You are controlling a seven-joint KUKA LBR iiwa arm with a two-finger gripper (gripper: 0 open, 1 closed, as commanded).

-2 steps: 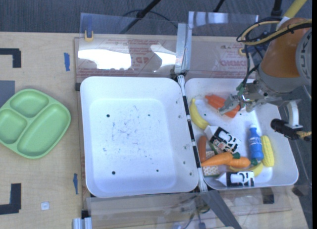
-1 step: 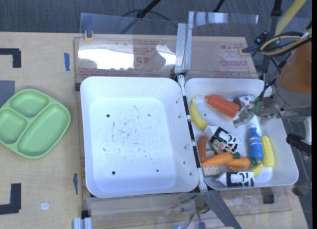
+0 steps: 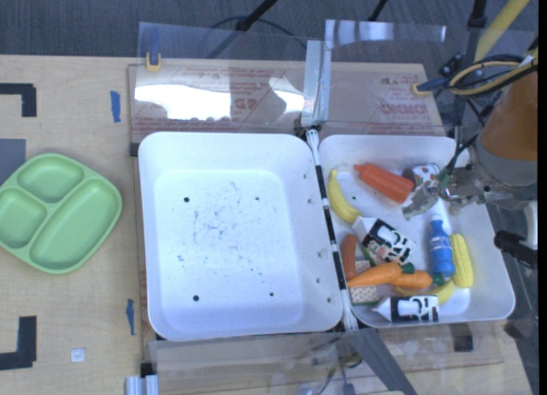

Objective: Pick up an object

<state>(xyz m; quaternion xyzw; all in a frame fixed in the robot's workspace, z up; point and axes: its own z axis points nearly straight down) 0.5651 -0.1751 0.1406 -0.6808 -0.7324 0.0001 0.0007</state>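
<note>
The gripper [image 3: 425, 197] hangs over the right bin [image 3: 504, 299], near its far right corner, above the clutter. Whether it is wide, narrow or holding anything cannot be told from this slant.

Beneath and just beside it lie an orange carrot-like toy [image 3: 384, 181] and a blue bottle [image 3: 440, 250]. A yellow banana [image 3: 341, 197] lies along the bin's left edge, and a corn cob [image 3: 462, 260] along its right. The left bin [image 3: 231, 222] sits alongside. A green divided plate [image 3: 56, 212] rests at the bench's left edge.
</note>
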